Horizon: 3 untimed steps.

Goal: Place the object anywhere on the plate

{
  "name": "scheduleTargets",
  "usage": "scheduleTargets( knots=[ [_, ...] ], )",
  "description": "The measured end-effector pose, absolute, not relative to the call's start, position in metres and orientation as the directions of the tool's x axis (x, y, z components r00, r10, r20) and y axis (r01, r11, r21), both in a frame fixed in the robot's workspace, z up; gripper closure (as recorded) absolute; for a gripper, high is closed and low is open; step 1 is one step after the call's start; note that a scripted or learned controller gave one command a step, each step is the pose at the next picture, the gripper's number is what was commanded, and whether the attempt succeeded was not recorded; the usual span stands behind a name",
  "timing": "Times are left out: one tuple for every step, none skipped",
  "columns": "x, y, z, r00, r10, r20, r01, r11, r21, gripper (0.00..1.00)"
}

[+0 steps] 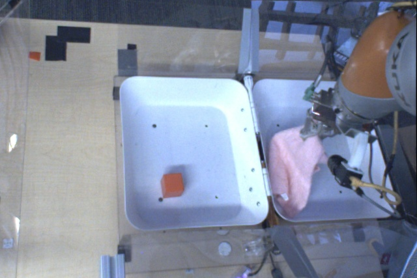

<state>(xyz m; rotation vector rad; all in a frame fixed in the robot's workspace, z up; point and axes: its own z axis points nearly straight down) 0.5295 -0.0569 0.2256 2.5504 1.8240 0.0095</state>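
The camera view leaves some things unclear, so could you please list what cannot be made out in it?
- The gripper fingers: too small and cluttered, against the pink cloth, to tell whether they grip it.
- The right bin: its right part is covered by the arm.
- Any plate: none can be told apart from the white bins.
- The orange block in the left bin: too small for detail.

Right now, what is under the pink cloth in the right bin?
The pink cloth drapes over the right bin floor and its left wall. Whatever lies beneath is covered; no plate can be made out. The gripper sits at its upper edge.
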Motion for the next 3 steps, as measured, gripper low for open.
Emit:
scheduleTargets(
  knots=[
    [0.526,0.001,0.219,-0.077,0.997,0.000,0.997,0.077,0.003,1.00],
    [0.524,0.054,0.213,-0.460,0.888,-0.001,0.888,0.460,0.004,1.00],
    [0.503,0.105,0.221,-0.771,0.637,-0.004,0.637,0.771,0.006,1.00]
  ],
)
